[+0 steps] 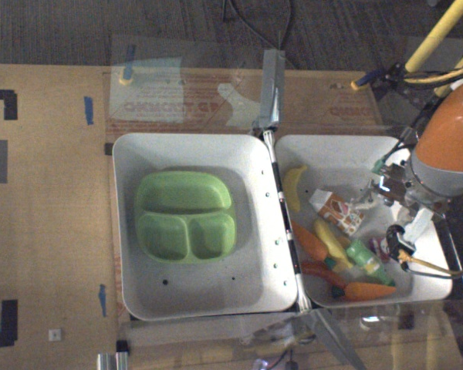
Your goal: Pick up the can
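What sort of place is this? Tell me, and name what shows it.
Probably a robotics lab test bench: two shallow white plastic bins on a cardboard-covered bench marked with blue tape, a grey arm with an orange band, and loose cables on the carpet.

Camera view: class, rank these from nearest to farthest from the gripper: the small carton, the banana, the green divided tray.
Measured from the gripper over the right bin:
1. Small carton, just to its left in the same bin.
2. Banana, at that bin's left wall.
3. Green divided tray, in the left bin.

Green tray (187, 216) matt plastic; bins (131, 206) smooth white plastic.
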Controlling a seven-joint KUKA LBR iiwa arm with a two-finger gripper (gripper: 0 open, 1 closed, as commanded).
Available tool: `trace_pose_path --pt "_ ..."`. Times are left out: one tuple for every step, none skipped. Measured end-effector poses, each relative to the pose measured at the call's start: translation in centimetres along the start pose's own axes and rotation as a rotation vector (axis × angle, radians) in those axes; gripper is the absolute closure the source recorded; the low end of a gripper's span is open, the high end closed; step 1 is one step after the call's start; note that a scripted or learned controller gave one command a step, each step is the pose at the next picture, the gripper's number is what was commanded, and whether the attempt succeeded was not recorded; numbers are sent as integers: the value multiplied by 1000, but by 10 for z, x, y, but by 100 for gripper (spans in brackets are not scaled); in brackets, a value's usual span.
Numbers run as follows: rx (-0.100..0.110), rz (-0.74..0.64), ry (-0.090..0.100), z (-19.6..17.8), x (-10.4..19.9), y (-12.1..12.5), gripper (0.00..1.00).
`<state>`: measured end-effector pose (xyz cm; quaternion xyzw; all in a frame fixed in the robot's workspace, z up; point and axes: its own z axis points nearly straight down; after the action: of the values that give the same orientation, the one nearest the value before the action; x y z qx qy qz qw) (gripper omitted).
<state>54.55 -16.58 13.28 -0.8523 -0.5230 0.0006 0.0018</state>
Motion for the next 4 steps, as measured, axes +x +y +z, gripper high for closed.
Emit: trace_pose_path --pt "-43 238 11 28 17 -16 0" --pt "-43 238 12 28 17 -16 0" --pt "-55 236 29 12 24 -11 100" --pt "-2 804 -1 -51 93 -30 100"
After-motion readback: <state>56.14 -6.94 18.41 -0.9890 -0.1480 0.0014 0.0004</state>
